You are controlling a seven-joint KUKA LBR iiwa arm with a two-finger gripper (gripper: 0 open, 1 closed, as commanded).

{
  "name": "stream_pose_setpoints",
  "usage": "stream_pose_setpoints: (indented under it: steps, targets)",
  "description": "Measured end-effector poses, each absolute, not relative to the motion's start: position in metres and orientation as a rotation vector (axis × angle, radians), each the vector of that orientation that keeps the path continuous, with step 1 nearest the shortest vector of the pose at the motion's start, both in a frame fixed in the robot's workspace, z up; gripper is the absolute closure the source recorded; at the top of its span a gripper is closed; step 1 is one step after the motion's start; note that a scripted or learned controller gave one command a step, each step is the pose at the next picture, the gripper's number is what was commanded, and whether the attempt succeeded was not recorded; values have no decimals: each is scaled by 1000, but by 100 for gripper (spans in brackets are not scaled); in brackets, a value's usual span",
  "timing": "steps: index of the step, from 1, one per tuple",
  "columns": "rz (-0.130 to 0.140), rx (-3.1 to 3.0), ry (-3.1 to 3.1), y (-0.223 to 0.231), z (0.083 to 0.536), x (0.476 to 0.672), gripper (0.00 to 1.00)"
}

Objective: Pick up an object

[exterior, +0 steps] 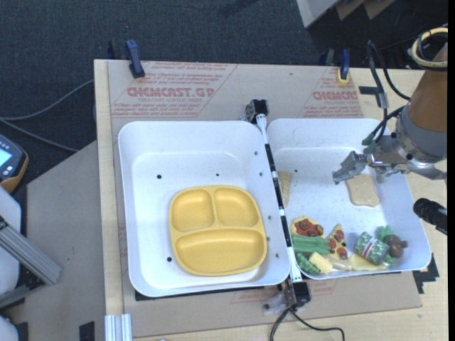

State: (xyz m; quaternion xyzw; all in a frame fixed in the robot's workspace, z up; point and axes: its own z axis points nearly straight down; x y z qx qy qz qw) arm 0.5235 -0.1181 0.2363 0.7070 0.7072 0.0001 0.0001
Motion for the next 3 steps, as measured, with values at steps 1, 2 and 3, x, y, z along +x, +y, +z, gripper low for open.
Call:
stream_pose_setpoints:
  steps: [1,2,3]
  targets:
    - [-7,2231,2216,-209,158,533,0]
    - [1,2219,2225,-211,80,573,0]
    - [2,2218,2220,-211,95,573,100]
